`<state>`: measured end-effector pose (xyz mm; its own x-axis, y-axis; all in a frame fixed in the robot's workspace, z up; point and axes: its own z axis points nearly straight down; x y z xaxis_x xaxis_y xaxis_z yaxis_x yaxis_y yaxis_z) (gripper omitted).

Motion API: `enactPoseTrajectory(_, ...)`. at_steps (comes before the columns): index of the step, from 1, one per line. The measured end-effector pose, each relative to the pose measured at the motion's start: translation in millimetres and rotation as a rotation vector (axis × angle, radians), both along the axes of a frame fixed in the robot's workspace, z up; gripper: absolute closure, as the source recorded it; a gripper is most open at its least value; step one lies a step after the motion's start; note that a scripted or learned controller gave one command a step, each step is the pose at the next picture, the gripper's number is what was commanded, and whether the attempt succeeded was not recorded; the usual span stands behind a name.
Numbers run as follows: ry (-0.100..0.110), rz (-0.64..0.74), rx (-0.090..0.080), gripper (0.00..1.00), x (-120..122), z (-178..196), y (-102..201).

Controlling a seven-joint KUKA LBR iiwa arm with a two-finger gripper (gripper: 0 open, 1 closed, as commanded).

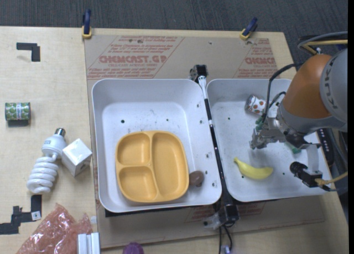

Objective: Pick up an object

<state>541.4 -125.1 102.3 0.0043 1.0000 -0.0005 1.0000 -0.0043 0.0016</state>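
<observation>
A yellow banana (253, 170) lies in the right bin (232, 186), towards its front. A small white cup with red dots (255, 103) rests on its side near that bin's back wall. My gripper (259, 140) hangs over the middle of the right bin, just above and behind the banana's left end and in front of the cup. I see nothing held in it. In the left bin (105, 136) sits a yellow divided plate (151, 165), with a small brown lump (196, 178) touching its right rim.
The grey arm with its orange band (310, 89) covers the right bin's right side. Left of the bins on the bench lie a green can (17, 112), a spiral light bulb (44, 165), a white cube (76, 156) and a red mesh bag (55, 231).
</observation>
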Motion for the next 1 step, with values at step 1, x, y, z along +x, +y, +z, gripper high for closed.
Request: enactPoseTrajectory(1,-0.002,0.008,0.005,1.0,25.4,0.6,-94.4)
